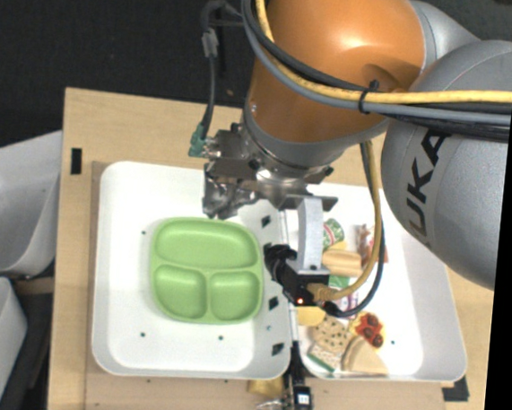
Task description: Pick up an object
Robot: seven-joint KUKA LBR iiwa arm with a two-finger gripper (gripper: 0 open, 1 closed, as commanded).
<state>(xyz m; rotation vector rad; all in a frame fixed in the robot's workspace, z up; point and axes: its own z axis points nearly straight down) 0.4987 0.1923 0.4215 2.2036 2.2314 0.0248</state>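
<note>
Bench (84,120): my pale wooden board, carrying both bins.
Left bin (119,322): shallow, white, rounded corners, touching its neighbour along the middle.
Right bin (432,343): same white make, set beside it.
Black tab (76,161): on my bench, just beside the left bin's far corner.
White casing (3,211): glossy, off the bench's left edge.

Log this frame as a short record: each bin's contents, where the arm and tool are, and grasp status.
left bin: one green plate with three compartments, lying flat
right bin: cluster of small items near the divider, among them a cracker and a red piece
arm: above the bins' far side, reaching from the right
tool: low at the plate's far rim
grasp: cannot tell
</note>
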